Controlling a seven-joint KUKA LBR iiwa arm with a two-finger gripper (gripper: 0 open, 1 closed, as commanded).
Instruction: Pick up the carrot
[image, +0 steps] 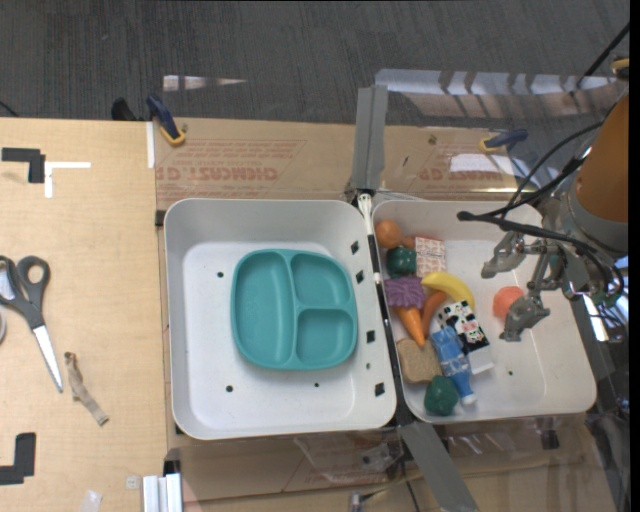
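Note:
The carrot (413, 323) is a short orange cone lying in the right bin (560, 385), near its left wall, just below a purple toy (404, 292) and beside a yellow banana (447, 288). My gripper (511, 290) hangs over the right half of the same bin, well to the right of the carrot, with the banana and a black-and-white box (463, 325) lying between them. Its fingers (523, 317) stand open, and nothing is held. A small orange-red piece (507, 297) lies on the bin floor under the gap.
Around the carrot are a brown bread slice (414, 361), a blue tube (452, 362), green toys (440, 397), a dark green piece (402, 261) and an orange ball (387, 233). The left bin (190, 350) holds a teal divided plate (295, 308). Scissors (32, 305) lie on the bench.

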